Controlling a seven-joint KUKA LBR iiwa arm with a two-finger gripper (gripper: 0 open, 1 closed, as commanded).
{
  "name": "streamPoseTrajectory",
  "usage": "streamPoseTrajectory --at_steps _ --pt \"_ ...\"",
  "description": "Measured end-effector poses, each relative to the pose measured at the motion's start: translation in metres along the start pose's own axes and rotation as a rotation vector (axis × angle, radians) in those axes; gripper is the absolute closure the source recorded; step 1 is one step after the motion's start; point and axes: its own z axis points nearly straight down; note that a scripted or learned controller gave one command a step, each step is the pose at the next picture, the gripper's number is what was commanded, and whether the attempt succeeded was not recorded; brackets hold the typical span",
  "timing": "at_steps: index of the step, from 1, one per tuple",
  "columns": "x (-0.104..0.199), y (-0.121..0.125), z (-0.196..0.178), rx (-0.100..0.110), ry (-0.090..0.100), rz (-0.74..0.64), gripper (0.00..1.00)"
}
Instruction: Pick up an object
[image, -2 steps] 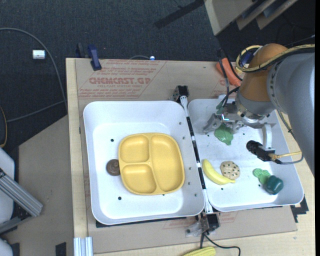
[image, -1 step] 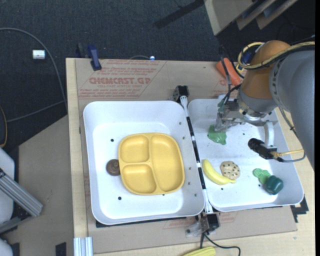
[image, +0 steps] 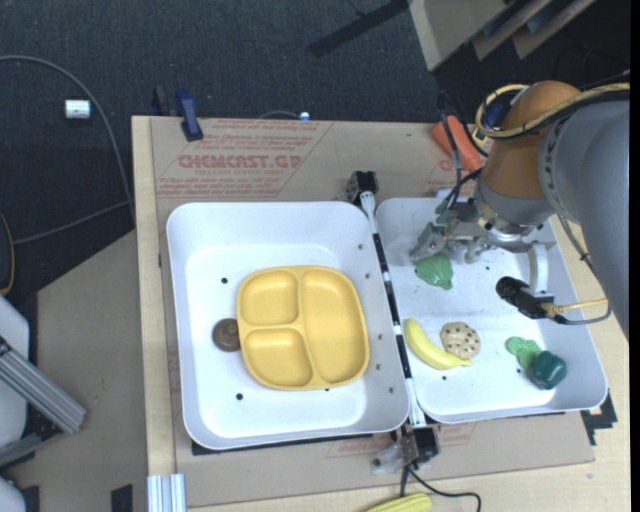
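Green leafy piece (image: 435, 271) lay on the floor of the right-hand bin (image: 575, 395), in its far half and set off from the wall shared with the other bin. The end effector (image: 440, 243) hovered just above its far edge, so close that contact could not be judged. Whether the end effector was open or closed could not be told, and nothing was seen gripped in it. The grey arm (image: 590, 180) with its orange band came in over the bin's far right corner, crowding that side.

Bare white floor lay on the near side of the leafy piece, separating it from the bin's other things. That bin held 4 things in all. Besides the leafy piece there were 1 banana (image: 430, 348) close to the shared wall and 1 speckled cookie (image: 460, 340) just beside the banana, possibly touching it. There was also 1 green and teal thing (image: 540, 366) near the right wall, well apart from the rest.

The left-hand bin (image: 190, 240) held 2 things. A yellow plate (image: 300, 325) with 3 compartments sat about centred, with clear floor all round. A brown disc (image: 226, 334) sat against the plate's left edge. The 2 bins stood side by side on the tabletop (image: 250, 160).
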Motion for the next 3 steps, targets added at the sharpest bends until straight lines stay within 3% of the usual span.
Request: streamPoseTrajectory --at_steps 1,3 --pt "0.005 0.025 0.011 0.001 0.000 0.001 0.00" --pt "0.008 0.002 0.011 0.003 0.001 0.003 0.00"
